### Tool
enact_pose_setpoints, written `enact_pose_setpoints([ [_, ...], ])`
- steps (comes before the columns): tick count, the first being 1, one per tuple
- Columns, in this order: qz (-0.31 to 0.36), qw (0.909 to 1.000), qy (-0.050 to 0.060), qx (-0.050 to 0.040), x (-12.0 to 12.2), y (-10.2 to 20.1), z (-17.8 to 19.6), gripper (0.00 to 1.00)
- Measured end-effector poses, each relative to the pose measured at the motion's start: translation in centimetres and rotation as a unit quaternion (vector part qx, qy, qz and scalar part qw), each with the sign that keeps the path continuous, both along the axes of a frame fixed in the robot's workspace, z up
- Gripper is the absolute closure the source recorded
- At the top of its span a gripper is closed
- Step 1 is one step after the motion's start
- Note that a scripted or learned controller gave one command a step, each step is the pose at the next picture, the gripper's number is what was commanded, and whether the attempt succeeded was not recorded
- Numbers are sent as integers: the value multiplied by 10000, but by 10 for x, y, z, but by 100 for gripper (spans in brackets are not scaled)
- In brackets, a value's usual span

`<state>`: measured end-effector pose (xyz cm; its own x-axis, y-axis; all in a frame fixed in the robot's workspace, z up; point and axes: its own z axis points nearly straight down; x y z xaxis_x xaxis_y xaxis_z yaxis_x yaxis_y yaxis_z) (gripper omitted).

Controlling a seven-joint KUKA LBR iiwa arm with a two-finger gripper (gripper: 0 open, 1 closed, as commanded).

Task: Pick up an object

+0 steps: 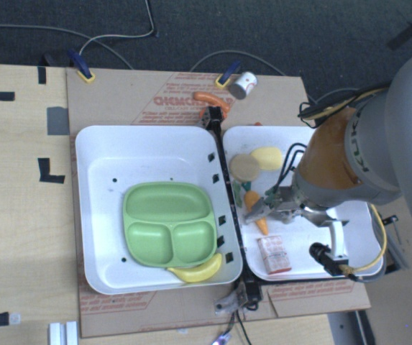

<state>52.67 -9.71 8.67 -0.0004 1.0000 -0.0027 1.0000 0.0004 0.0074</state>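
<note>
My gripper (257, 208) reaches down into the right bin (356, 264) near its left wall. Its tips sit among small items: an orange carrot-shaped piece (262, 226) just below them and a green bit (249, 196) just above. A tan round object (244, 167) and a yellow lemon-like object (267, 157) lie at the back of this bin. A pinkish wrapped block (272, 254) lies at the front. Nothing shows clearly between the fingers.
The left bin (98, 157) holds a green divided plate (170, 223) and a yellow banana (198, 269) at its front edge. Clamps and an orange tool (211, 99) sit on the cardboard behind the bins. The arm's bulk (364, 157) covers the right bin's right side.
</note>
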Motion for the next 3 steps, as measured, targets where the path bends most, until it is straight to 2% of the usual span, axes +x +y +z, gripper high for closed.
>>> enact_pose_setpoints([
  [1,0,10000,4,-3,0,0,10,100],
  [2,8,10000,37,15,24,54,98,100],
  [3,8,10000,45,16,30,91,109,100],
])
